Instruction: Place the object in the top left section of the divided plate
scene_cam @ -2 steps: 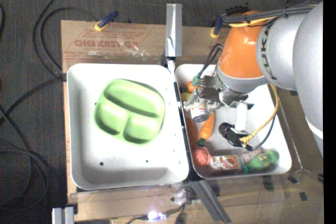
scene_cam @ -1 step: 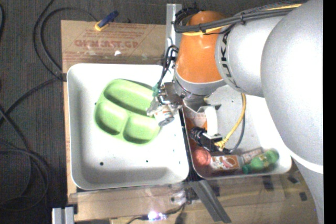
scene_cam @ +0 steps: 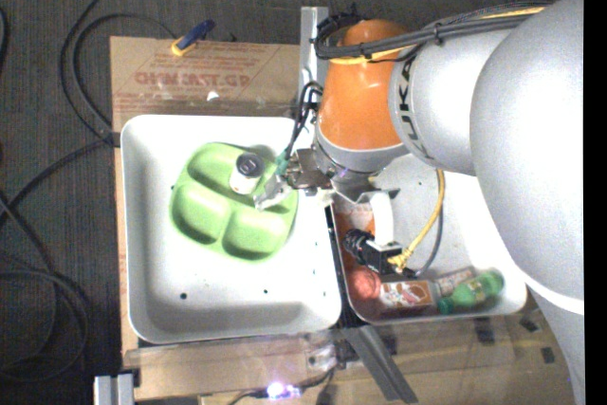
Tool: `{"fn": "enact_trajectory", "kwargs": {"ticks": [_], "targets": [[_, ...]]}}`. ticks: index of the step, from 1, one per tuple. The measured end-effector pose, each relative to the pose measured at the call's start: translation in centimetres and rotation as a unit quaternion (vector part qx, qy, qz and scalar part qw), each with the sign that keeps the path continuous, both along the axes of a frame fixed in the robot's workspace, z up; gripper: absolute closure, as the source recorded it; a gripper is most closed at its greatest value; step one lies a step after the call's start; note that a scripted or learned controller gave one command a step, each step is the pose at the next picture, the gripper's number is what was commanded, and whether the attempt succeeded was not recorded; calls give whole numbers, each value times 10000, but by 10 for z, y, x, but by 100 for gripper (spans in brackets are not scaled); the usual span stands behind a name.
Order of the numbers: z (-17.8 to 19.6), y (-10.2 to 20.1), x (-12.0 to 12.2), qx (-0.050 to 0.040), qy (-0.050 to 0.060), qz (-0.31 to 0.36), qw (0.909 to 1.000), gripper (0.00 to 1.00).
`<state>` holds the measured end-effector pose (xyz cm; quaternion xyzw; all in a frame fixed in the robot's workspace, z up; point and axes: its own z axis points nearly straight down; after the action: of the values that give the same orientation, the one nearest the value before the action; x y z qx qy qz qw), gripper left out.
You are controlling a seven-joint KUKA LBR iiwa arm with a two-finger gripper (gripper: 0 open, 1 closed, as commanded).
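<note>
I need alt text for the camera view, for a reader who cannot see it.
A grey and orange robot arm reaches over a green divided plate in the left white bin, where a small white bottle stands. A sauce bottle lies in the right bin.

One fixed camera high above the bench, angled down over both white bins [scene_cam: 142, 299], arm [scene_cam: 493, 100] entering from right.

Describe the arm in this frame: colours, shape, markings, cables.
The arm is built of bulky, rounded light-grey segments, with a glossy orange band above the wrist. Dark KUKA lettering runs along the grey shell beside that band. Thin dark cables loop around the top of the orange section, and a yellow cable curves down below the wrist. The gripper is a small metallic assembly.
</note>
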<state>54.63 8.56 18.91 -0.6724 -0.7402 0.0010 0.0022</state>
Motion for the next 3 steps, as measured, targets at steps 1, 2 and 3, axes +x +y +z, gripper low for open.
{"fn": "enact_trajectory", "kwargs": {"ticks": [1, 2, 3], "targets": [[-6, -81, 14, -10, -9, 453, 9990, 0], [-6, -158, 19, -12, -6, -841, 9965, 0], [-6, -149, 34, -12, -14, 353, 9994, 0]]}}
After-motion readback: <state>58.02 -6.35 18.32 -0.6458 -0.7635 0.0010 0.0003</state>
